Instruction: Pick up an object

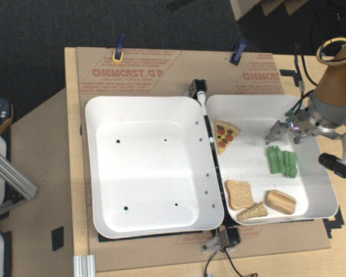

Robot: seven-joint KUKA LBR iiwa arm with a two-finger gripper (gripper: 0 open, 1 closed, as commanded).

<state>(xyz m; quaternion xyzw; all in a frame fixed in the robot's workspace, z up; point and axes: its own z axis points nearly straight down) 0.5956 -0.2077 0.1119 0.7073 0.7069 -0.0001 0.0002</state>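
Note:
My gripper [286, 134] hangs over the right bin [251, 109], near its right side, with its fingers spread open and nothing between them. Just below it lies a bunch of green beans [282, 161]. A pizza slice [225, 135] rests at the bin's left wall. Along the near edge sit a bread slice [239, 193], a small tan wedge [254, 212] and a brown bread roll [280, 201].
The left bin [104, 120] sits beside the right one, sharing a black divider rail [210, 149]. Both rest on a cardboard sheet [161, 68] held by blue clamps at the back. The arm's orange band [334, 85] rises at the right edge.

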